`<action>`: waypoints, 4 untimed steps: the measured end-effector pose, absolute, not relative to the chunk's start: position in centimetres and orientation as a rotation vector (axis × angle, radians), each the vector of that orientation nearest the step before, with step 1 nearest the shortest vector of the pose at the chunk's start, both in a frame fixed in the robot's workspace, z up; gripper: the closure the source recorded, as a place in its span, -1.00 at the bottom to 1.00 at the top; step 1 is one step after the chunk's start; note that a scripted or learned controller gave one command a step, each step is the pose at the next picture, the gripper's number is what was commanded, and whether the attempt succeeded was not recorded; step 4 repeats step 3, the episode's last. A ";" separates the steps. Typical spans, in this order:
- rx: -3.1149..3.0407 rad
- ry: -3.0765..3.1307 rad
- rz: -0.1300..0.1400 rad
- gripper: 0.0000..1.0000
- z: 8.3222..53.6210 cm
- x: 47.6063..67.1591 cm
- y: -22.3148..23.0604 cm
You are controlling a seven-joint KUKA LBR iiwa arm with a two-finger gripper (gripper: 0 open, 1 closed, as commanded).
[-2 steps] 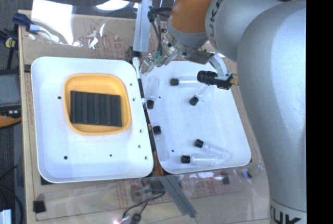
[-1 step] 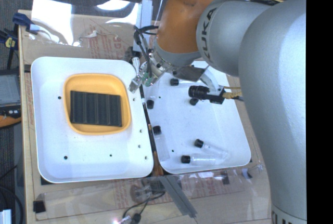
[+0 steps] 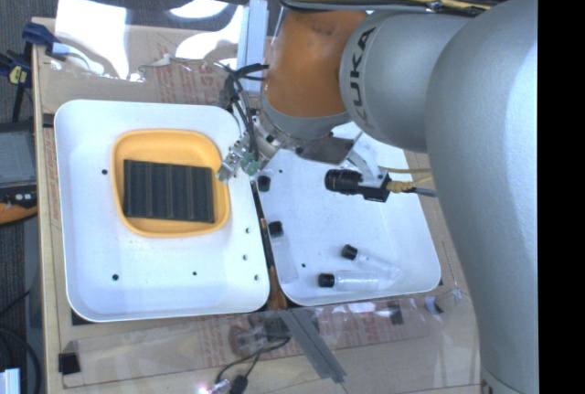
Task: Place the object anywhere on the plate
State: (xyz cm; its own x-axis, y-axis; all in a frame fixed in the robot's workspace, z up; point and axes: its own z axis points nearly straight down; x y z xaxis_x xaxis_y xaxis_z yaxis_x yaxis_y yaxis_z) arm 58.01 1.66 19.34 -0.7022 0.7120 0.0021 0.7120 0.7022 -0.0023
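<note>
From my remote station I see the arm (image 3: pixel 430 63) reaching in from the right and bending low over the seam between the two bins. Its fingers (image 3: pixel 239 160) sit at the plate's right rim, close above the wall that divides the left bin (image 3: pixel 82 228) from the right bin (image 3: pixel 402 237). The fingertips are small and blurred from this height, and I cannot tell whether they stand wide, narrow, or closed on anything.

The plate (image 3: pixel 169 145), yellow with rounded corners, lies just left of the fingers in the left bin. A dark ribbed insert (image 3: pixel 169 191) fills its middle, down and to the left of the fingers.

Right of the fingers and well below them, a clear tube (image 3: pixel 356 277) with a black cap lies flat near the right bin's front wall. A small black piece (image 3: pixel 349 251) sits just above it, nearer the fingers. Another black bit (image 3: pixel 275 228) lies below the fingers, close to the dividing wall. None of these touches the plate.

A black cylindrical fitting (image 3: pixel 352 182) with a cable juts from the wrist, to the right of the fingers and over the right bin. The tabletop (image 3: pixel 137 346) under both bins is brown and covered by glossy plastic film.
</note>
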 end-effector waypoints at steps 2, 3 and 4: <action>-1.031 -2.968 0.002 -1.00 19.2 61.7 -5.3; -1.067 -2.957 0.000 -1.00 19.3 63.0 -0.5; -1.067 -2.957 0.000 -1.00 19.3 63.0 -0.5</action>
